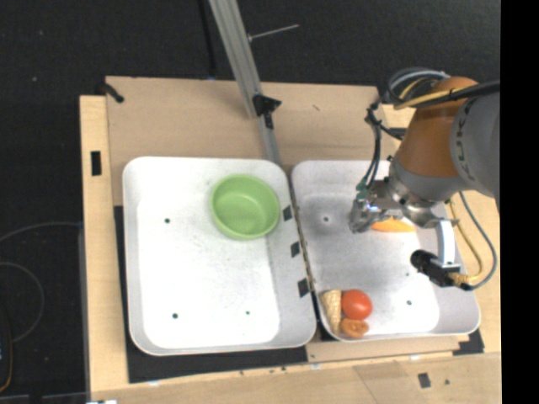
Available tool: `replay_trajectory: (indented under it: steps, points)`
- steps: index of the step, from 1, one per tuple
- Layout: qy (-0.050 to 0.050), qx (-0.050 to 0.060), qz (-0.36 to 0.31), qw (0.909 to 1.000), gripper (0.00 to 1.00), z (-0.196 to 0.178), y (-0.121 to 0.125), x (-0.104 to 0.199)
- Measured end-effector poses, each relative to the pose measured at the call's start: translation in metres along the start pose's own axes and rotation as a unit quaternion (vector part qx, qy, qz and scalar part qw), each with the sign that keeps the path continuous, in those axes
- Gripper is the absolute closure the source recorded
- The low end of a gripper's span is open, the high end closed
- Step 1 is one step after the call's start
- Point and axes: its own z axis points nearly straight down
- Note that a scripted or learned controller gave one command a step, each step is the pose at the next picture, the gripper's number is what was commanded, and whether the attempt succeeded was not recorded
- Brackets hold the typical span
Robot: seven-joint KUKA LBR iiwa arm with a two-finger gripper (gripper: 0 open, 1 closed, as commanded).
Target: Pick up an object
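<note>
Jaws [364, 219] low in right bin [337, 183] — open or closed unclear, orange object [392, 225] just beside.

The arm [438, 141] covers most of an orange item [392, 225] in the right bin [383, 268]; its kind cannot be told. The claw [364, 219] is too small to resolve finger spacing. A pole [240, 57] is cut off at the top edge.

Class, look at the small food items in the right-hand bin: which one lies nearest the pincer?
The orange piece, right beside the pincer. The red tomato and its neighbours sit at the bin's near edge.
</note>
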Motion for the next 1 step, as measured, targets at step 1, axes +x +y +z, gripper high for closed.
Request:
replay_trajectory:
  steps: [1]
  points:
    - [0.000, -0.001, -0.004, 1.0000, 1.00, -0.0509, -0.0031, 0.0071]
